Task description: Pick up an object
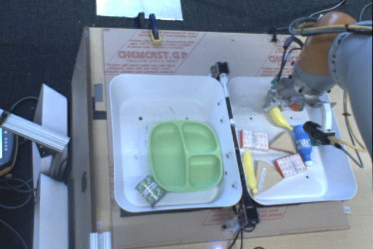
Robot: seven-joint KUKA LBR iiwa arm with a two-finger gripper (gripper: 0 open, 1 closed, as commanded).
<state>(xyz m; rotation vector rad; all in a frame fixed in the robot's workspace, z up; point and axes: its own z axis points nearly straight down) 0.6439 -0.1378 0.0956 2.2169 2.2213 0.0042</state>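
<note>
Smooth matt green plastic plate (pixel 185 155), glossy white plastic bins (pixel 125 125), printed brown cardboard-like bench sheet (pixel 175 55).

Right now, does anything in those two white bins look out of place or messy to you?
Nothing looks spilled or broken. The right bin holds a loose jumble of small items lying at all angles, while the left bin holds a green divided plate and a small green packet at its corner.

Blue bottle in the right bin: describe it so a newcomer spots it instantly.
Start at the right bin, the one the arm reaches into. Near its right side, below the gripper, lies the blue bottle, tilted, with a white mark on its body. It is the only blue item there; the yellow banana lies just up-left of it.
</note>
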